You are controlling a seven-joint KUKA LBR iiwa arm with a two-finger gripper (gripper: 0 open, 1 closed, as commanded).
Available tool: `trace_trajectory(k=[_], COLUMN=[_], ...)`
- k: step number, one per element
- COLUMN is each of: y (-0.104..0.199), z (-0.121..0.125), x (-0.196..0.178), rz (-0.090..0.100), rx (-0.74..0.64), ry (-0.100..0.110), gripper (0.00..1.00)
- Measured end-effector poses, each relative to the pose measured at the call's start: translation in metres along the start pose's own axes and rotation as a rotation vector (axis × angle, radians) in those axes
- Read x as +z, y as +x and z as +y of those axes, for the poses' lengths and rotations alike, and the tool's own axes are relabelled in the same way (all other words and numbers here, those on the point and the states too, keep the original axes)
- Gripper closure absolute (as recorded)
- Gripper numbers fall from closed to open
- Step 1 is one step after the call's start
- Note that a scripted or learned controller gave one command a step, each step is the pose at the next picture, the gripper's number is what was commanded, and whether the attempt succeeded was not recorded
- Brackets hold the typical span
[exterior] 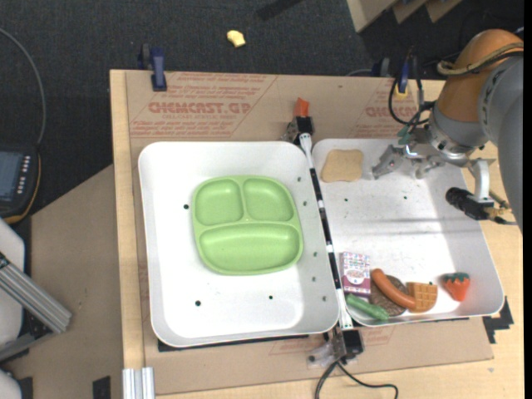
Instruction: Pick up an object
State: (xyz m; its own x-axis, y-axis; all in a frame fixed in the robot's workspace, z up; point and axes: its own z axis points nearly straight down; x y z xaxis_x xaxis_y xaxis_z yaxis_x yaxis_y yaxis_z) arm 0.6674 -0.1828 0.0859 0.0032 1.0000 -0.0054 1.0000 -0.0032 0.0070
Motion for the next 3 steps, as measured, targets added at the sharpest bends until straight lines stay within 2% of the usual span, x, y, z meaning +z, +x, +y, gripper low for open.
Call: trace_trajectory(k=[1, 2, 3], y=[0.063, 0.06, 0.077], z=[-0.037, -0.001, -0.004], x=[0.001, 0.001, 0.0], rz=[0.008, 0.004, -0.005], rx=[-0.006, -0.007, -0.003], ry=[0.011, 0.013, 0.019], gripper=[0.0, 0.0, 0.0])
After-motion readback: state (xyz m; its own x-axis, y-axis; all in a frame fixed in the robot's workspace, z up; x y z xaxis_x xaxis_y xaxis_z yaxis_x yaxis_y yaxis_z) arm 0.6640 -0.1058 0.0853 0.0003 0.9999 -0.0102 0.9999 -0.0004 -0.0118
